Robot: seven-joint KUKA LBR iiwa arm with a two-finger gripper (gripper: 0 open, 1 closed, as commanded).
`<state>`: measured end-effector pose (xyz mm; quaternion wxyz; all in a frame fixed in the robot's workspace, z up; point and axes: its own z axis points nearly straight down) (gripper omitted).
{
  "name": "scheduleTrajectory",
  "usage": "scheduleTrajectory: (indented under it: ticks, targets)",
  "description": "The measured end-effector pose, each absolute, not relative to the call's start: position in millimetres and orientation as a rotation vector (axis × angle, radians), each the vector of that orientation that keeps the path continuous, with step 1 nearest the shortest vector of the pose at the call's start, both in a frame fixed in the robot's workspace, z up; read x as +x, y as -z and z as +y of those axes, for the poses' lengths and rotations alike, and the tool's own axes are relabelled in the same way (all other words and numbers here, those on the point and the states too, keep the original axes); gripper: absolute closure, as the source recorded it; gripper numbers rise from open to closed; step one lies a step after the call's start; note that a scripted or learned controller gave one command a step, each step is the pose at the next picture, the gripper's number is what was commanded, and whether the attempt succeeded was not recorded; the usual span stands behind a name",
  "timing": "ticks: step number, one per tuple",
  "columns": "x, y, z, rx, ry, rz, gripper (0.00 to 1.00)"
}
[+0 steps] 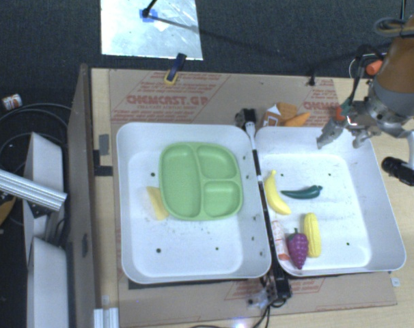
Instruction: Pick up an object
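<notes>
The gripper [343, 135] hangs over the right bin's [371, 203] far rim, fingers spread apart with nothing between them. In that bin lie a banana [275, 193], a green pepper [302, 192], a corn cob [312, 234] and purple grapes [298, 248]. The left bin [135, 203] holds a green plate [200, 181].

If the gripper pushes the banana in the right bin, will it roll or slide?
The banana is curved, so it would probably pivot or slide rather than roll. It looks like a smooth toy, likely light and stiff. It lies against the bin's left wall, which may block it.
</notes>
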<state>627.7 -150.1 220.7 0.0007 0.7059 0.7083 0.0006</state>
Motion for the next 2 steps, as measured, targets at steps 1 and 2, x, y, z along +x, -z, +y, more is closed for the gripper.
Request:
scheduleTrajectory:
  ticks: [1, 2]
  targets:
    - [578.8, -126, -97, 2.221, 0.007, 2.237, 0.0]
    - [517.9, -95, -104, 2.228, 0.006, 2.224, 0.0]
